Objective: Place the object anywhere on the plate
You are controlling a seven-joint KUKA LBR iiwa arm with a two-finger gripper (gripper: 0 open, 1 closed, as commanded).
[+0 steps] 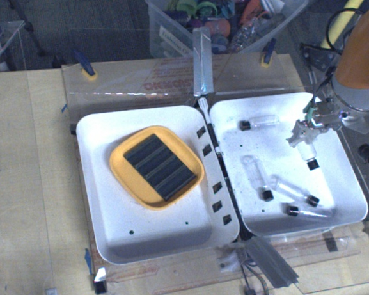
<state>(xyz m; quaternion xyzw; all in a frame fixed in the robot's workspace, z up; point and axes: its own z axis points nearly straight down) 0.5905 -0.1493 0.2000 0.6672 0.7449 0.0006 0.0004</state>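
A yellow plate (123, 170) lies in the left bin (108, 234), with a black ridged slab (160, 167) on top of it. Over the right side of the right bin (344, 207), my gripper (303, 134) is shut on a clear tube with a black cap (310, 157). The tube hangs down from between the fingers, cap end lowest. Several more clear, black-capped tubes lie loose in the right bin: one near the back (258, 123), one in the middle (254, 171), and two near the front (304, 211).
A raised divider with black tabs (213, 167) separates the two bins. Behind the bins stands a clear storage box of colourful toys (224, 8). The arm's grey and orange wrist (357, 70) leans in from the right.
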